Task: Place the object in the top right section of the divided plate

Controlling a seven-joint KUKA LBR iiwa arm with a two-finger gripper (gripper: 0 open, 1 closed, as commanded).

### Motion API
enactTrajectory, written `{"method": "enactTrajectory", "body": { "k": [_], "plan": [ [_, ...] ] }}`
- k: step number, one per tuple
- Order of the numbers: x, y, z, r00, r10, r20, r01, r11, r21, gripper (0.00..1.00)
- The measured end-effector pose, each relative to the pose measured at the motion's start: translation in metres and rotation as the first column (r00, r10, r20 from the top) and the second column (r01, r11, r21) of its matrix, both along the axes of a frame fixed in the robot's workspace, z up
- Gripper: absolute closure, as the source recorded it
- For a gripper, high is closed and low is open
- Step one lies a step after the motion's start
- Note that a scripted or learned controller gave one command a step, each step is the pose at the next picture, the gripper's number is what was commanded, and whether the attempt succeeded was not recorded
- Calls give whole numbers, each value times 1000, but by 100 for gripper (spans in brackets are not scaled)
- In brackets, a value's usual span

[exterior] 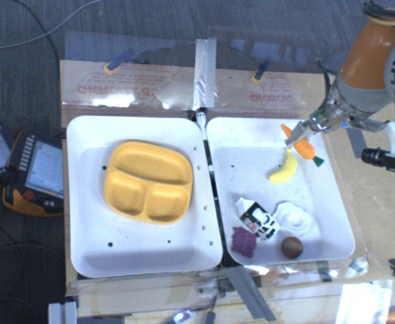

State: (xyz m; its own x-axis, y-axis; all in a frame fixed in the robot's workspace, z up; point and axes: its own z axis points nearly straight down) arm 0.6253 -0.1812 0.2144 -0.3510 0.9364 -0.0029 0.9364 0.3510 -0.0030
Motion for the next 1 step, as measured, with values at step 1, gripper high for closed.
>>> {"method": "enactTrajectory", "body": {
  "k": [1],
  "plan": [
    [32,-27,91,1000,0,3,0,1000,1,100]
  ]
}}
